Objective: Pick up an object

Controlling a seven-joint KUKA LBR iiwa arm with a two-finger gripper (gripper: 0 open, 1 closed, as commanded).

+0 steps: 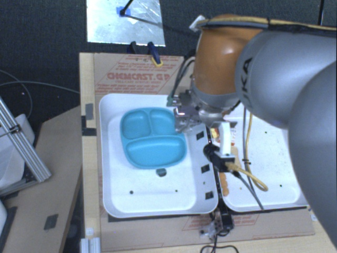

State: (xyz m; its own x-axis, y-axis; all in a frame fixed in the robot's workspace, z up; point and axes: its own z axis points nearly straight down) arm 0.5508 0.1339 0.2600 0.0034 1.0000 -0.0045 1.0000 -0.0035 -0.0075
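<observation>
1. Two shallow white bins sit side by side on a desk; the left bin (152,194) fills the frame's centre, the right bin (274,188) lies toward the lower right.
2. A blue divided plate (152,138) lies flat in the upper part of the left bin, with a small dark object (161,172) just below it.
3. The robot arm (274,62) reaches in from the upper right.
4. Its end effector (185,117) sits at the plate's right edge; how far open it is cannot be told, and no held object is visible.
5. The step appears to be the approach to grasp; next comes closing on the plate rim, then lifting.
</observation>
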